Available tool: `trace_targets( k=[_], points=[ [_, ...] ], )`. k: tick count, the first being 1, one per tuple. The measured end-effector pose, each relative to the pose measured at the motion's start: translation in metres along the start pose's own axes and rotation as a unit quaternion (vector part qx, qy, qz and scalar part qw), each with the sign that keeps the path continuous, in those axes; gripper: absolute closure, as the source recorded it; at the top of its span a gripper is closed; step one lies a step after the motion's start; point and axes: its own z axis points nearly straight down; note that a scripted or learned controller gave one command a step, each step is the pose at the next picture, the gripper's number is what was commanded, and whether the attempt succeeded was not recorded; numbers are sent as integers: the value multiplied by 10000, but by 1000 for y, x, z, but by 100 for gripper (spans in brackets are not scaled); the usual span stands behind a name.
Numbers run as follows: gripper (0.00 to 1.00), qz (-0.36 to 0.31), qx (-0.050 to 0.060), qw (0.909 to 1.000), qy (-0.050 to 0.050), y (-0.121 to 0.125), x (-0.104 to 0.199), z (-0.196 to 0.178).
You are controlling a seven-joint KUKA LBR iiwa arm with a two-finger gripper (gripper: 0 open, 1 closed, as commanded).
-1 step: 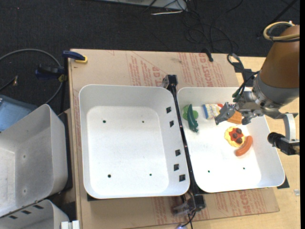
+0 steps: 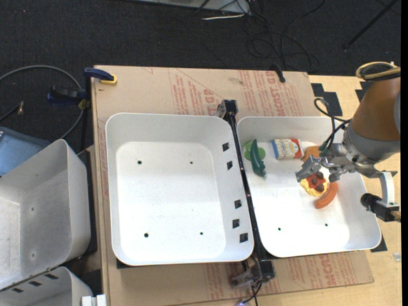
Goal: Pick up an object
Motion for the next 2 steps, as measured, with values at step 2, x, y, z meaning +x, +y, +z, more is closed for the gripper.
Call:
trace_targets(
  k=[2],
  points=[
    [0,-17,-15,10000,5,12,-19,44]
  ],
)
